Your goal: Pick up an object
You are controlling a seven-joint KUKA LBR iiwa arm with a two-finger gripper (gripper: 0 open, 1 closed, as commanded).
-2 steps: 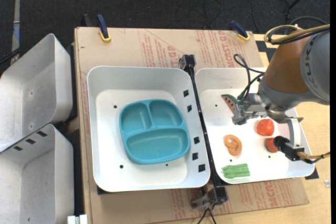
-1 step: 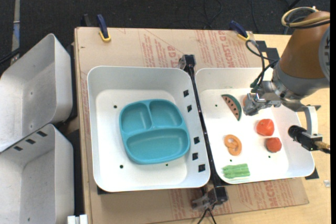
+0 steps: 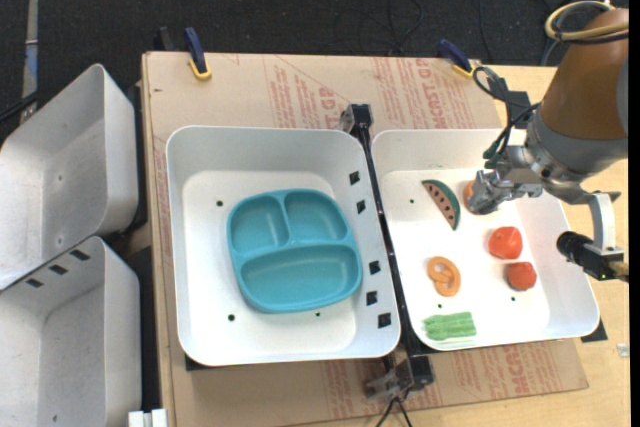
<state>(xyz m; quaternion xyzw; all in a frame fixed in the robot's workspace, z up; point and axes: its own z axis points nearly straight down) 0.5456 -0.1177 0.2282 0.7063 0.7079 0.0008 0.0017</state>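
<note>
Two shallow white bins sit side by side on a bench topped with printed cardboard [image 3: 300, 80], the sheet pinned at its far edge by two yellow-and-blue clamps [image 3: 197, 55]. The left bin [image 3: 190, 175] carries a teal divided plate [image 3: 293, 250], smooth moulded plastic with rounded corners, two small compartments toward the far side and one long one nearer the camera. A black divider rail [image 3: 378, 225] runs between the bins. The right bin [image 3: 560, 315] holds the loose toy food: a watermelon slice [image 3: 441, 202], a thin crescent with green rind and red flesh, lies near the far left part; an orange ring-shaped piece [image 3: 444, 275] sits toward the middle; a red rounded piece [image 3: 506, 242] and a second red piece [image 3: 521, 276] lie close together to the right of it; a flat green ribbed piece [image 3: 449, 326] rests near the front wall. The grey arm with its orange band reaches in from the right, and the gripper [image 3: 481, 194] hangs low over the far part of the right bin, just right of the watermelon slice, with a small orange object [image 3: 468, 189] showing at its left side. Whether the jaws are spread or closed cannot be told from this angle, nor whether that orange object is gripped. Two more white bins [image 3: 60, 165] stand off the bench to the left.
</note>
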